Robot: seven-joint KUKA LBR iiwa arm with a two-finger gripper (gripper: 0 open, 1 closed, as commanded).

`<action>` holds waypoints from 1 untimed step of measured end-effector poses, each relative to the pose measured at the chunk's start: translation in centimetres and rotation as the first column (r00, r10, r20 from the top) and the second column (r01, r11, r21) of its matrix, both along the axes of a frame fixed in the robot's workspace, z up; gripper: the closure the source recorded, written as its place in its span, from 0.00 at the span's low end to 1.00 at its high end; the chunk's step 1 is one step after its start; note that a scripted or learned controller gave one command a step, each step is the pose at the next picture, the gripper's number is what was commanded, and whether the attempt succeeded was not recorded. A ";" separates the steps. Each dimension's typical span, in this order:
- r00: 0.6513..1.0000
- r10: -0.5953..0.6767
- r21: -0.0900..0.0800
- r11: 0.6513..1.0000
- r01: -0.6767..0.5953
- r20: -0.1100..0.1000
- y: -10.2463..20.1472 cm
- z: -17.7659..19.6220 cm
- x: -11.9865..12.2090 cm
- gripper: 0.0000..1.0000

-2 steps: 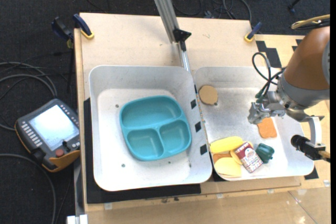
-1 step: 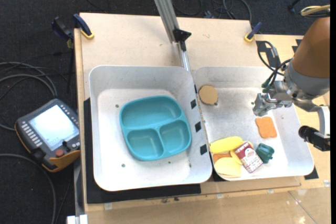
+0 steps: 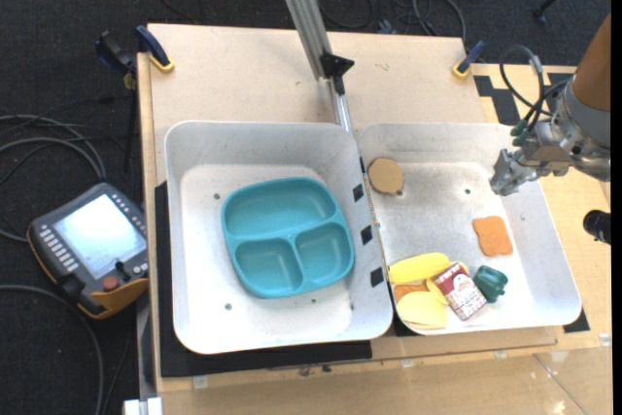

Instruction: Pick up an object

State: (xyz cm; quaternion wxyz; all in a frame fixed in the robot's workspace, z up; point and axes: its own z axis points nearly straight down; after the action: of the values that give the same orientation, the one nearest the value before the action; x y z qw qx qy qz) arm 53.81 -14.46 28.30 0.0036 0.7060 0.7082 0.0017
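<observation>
Well, from the camera up over the bench point(image 3: 243, 73), the arm comes in from the right and its hand point(image 3: 507, 175) hangs above the right bin point(image 3: 559, 258), near that bin's right wall; whether it is apart or together I cannot tell. In that bin a round tan disc point(image 3: 386, 176) lies near the left wall, an orange block point(image 3: 494, 235) sits just below the hand, and a yellow piece point(image 3: 419, 267), a red-and-white packet point(image 3: 458, 292) and a dark green item point(image 3: 491, 283) crowd the front edge. The left bin point(image 3: 185, 209) holds a teal divided tray point(image 3: 287, 235). A teach pendant point(image 3: 89, 248) lies on the floor at left.
</observation>
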 end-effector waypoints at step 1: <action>1.000 0.004 0.003 1.000 -0.004 -0.008 4.3 -1.1 0.6 1.00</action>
State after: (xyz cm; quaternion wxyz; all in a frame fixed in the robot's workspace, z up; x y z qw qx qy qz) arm 54.41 -10.20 27.23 -0.0004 0.7047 0.7095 0.0001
